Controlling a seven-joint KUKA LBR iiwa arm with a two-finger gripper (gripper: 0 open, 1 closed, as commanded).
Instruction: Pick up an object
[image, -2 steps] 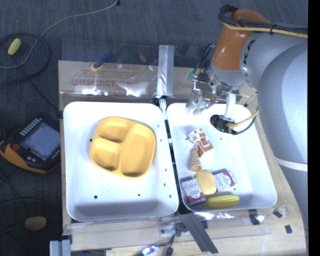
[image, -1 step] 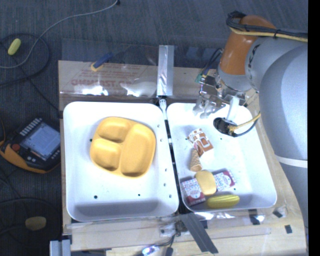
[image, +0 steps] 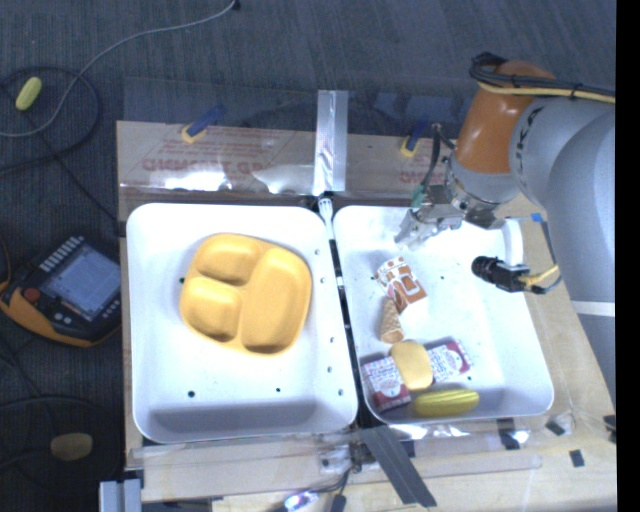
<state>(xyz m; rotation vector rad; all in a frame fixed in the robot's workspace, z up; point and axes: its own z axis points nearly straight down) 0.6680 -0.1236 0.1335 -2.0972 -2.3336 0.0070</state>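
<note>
Packets (image: 402, 283) (printing unreadable) near fingers (image: 420, 226)

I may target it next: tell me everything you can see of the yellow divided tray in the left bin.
The yellow divided tray looks like smooth moulded plastic, rounded, with three compartments: two smaller on the view's left, one larger on the right. It lies flat on the left bin floor, roughly central, apart from the walls. Nothing touches it; the gripper is over the right bin.
</note>
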